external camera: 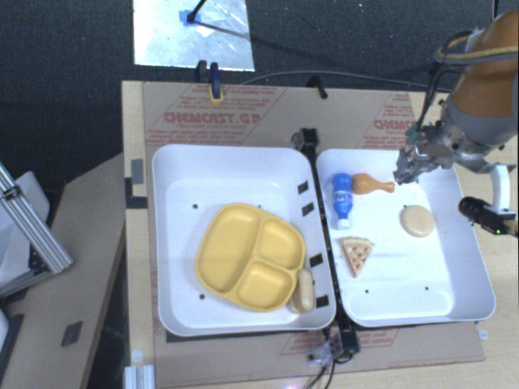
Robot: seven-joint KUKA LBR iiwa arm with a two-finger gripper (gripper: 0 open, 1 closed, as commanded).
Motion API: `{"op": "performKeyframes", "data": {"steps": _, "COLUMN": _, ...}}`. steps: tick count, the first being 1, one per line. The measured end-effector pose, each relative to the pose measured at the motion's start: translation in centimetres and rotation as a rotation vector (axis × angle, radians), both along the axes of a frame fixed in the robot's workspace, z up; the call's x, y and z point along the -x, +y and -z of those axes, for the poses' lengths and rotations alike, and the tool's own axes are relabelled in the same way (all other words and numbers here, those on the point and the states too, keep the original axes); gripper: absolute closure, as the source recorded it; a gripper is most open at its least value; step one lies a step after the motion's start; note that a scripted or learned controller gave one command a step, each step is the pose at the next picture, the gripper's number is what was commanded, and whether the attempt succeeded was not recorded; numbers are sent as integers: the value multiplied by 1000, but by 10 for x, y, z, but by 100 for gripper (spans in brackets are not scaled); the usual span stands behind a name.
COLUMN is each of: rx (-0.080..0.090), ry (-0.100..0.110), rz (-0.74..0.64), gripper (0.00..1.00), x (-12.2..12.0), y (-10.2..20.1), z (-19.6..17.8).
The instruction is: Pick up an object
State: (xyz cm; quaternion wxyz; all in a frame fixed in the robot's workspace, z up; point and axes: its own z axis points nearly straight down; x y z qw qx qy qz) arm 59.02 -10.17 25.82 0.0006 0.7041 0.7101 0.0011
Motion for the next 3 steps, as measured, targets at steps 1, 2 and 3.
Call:
{"op": "performKeyframes", "data": {"steps": 1, "rx": 0, "ry": -1, "rz": -1, "gripper": 100, "x": -13, "y": 63, "z": 4}}
{"op": "performKeyframes", "data": {"steps": 2, "rx": 0, "ry": 1, "rz": 1, "gripper": 100, "x": -19, "y": 122, "z": 16}}
{"op": "performKeyframes", "data": {"steps": 3, "rx": -2, "ry": -1, "rz": -1, "gripper": 100, "x": -31, "y": 178, "z": 12}}
